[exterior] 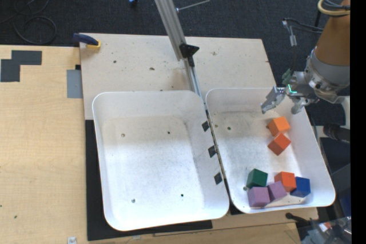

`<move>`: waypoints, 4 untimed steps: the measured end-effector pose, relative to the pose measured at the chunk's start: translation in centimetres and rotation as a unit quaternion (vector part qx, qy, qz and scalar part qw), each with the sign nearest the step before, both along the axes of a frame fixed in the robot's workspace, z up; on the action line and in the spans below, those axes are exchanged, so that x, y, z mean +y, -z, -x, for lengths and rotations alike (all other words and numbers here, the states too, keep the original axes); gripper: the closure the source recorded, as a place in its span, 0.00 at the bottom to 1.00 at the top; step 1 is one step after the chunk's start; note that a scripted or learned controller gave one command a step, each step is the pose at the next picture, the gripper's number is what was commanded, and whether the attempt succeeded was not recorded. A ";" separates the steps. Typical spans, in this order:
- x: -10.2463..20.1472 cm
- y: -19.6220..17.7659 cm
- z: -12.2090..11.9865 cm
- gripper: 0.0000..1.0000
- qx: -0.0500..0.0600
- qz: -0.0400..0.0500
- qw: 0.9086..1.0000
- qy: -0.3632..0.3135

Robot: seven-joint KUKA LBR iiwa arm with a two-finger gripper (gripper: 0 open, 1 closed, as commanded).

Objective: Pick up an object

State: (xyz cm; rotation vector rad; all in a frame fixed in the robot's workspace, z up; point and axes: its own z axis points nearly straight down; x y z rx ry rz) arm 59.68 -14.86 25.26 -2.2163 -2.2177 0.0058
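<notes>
One fixed camera looks down at a slant from above the bench, taking in both white bins.

Two white bins, three orange blocks, two purple blocks, one green block, one blue block

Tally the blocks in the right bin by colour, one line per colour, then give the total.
Orange blocks: 3
Purple blocks: 2
Green block: 1
Blue block: 1
Total: 7, all in the right bin
</notes>
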 end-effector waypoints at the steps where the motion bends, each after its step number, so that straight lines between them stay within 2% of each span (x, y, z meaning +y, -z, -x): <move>1: 0.0 -0.2 -0.1 0.00 -0.002 0.000 1.000 0.000; 3: -0.8 9.0 0.2 0.00 0.001 0.000 1.000 0.001; 4: -1.1 13.4 0.7 0.00 -0.003 0.001 1.000 0.001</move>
